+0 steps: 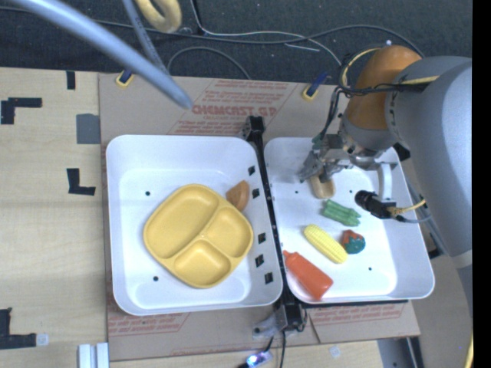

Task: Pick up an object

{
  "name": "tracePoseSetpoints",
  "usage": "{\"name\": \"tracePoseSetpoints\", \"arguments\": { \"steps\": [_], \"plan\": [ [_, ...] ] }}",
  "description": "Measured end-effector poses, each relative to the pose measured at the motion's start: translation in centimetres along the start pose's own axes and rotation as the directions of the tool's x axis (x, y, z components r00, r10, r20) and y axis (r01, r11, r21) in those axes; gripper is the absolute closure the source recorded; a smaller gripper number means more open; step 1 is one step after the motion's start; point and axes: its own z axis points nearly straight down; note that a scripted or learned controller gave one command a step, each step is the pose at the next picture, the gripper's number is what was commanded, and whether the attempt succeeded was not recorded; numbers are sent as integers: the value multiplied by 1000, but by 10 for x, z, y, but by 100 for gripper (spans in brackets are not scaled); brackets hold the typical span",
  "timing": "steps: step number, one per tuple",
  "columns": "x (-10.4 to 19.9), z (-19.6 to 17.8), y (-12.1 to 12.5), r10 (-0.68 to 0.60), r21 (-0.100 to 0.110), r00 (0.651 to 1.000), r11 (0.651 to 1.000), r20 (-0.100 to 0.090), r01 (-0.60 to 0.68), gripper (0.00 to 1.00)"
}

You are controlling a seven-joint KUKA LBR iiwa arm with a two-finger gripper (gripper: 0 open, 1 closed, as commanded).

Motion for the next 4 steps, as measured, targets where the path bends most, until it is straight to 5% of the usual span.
{"name": "tracePoseSetpoints", "arguments": {
  "steps": [3,4],
  "plan": [
    [-1,-148,16,1,-1,1000,1000,-3,-1,100],
    [51,-150,-1,-2,5,1000,1000,-5,2,100]
  ]
}}
